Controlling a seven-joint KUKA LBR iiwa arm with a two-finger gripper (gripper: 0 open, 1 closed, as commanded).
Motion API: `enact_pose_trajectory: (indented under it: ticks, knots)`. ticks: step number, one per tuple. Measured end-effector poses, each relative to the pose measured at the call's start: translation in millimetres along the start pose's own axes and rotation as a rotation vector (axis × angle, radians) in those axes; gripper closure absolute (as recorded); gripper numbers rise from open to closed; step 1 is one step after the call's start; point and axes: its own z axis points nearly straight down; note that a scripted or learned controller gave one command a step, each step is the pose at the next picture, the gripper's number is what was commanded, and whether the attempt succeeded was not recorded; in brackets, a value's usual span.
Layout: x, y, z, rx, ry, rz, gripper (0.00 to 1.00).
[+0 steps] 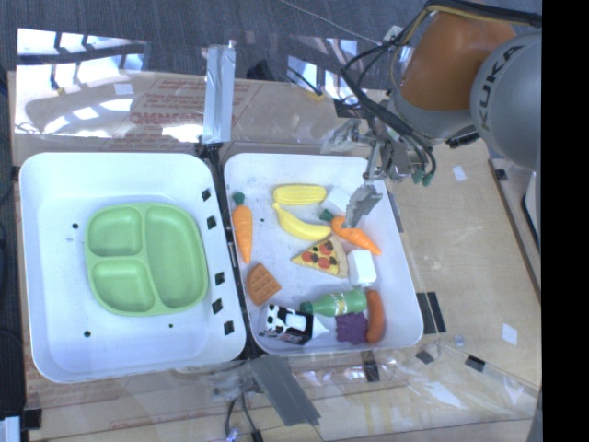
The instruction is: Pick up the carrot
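The grey arm (502, 72) reaches in from the right, its orange band bulging high above the wrist. Black cables loop down along the wrist. The gripper (361, 206) hangs low and points down-left, its grey fingers (364, 199) drawn close together at the tip.

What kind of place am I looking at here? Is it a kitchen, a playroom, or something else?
Most likely a robot testing lab, not a kitchen. A grey industrial arm reaches over two white bins on a taped cardboard bench, and the food is plastic toys: a carrot, a banana, a pizza slice.
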Motion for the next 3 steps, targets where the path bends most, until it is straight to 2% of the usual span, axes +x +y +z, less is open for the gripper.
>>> enact_pose_trajectory:
  ticks: [1,2,3]
  knots:
    - [10.7,-12.2,124.6,0.000,-0.008,-0.062,0.00]
    - [59.1,-23.2,124.2,0.000,-0.009,-0.244,0.00]
    - [58.4,-21.6,115.2,-0.001,-0.003,-0.253,1.00]
